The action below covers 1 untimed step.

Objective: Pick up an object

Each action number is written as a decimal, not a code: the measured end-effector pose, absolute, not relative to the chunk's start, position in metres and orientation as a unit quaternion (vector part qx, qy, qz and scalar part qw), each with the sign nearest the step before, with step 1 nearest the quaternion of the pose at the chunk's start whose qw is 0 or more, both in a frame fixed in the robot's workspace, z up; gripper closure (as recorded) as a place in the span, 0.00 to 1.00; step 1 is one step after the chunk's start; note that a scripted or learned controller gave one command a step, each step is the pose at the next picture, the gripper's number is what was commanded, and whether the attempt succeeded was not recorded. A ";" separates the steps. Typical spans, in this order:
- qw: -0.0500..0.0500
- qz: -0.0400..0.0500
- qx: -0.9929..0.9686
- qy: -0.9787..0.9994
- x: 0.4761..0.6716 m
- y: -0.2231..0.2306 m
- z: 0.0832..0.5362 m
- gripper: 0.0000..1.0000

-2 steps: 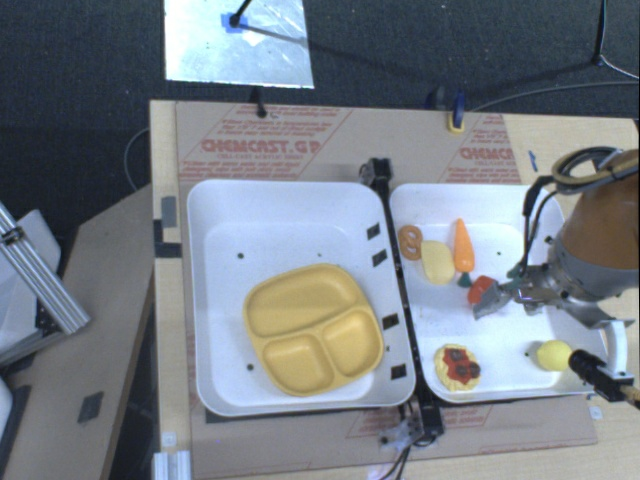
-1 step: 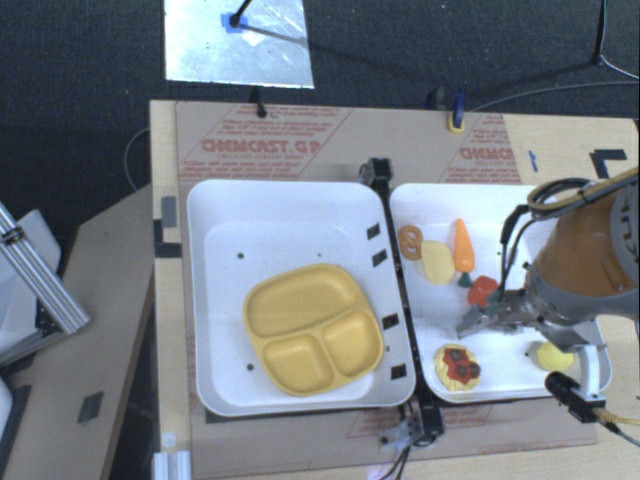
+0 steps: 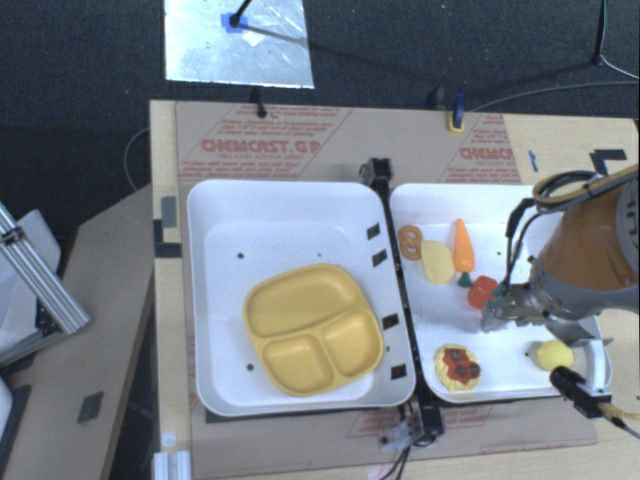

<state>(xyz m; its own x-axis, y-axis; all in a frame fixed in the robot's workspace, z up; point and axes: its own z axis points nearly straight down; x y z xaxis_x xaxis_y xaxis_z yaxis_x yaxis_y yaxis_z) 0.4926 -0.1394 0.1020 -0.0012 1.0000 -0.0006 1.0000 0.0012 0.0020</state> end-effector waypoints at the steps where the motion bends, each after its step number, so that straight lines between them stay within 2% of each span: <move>1: 0.003 0.002 0.705 0.709 0.497 -0.135 0.146 1.00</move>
